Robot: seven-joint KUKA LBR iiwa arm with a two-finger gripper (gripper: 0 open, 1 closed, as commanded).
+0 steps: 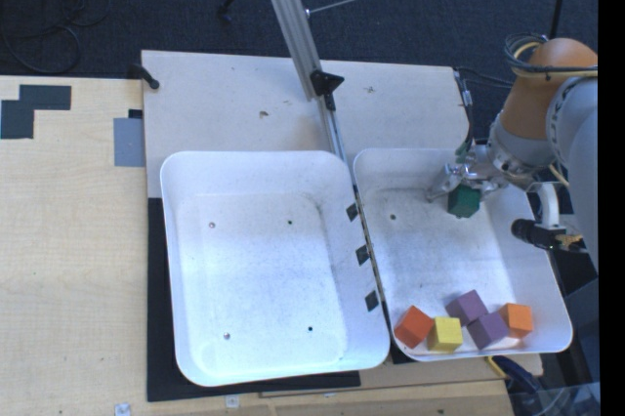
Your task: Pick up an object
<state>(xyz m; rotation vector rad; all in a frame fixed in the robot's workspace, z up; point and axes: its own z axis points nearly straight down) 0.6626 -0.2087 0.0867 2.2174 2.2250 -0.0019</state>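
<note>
My gripper (463, 190) hangs over the back part of the right bin (430, 258), reaching in from the right. A dark green block (464, 202) sits between its fingers, and the gripper is shut on it. The block looks lifted slightly off the bin floor. Along the bin's front edge lie a red-orange block (414, 326), a yellow block (447, 334), two purple blocks (471, 306) (485, 330) and an orange block (519, 318).
The left bin (254, 258) stands beside the right one, with a divider edge carrying black clips (359, 253) between them. A slanted aluminium post (293, 23) rises behind the bins. The loose blocks cluster in the right bin's front corner.
</note>
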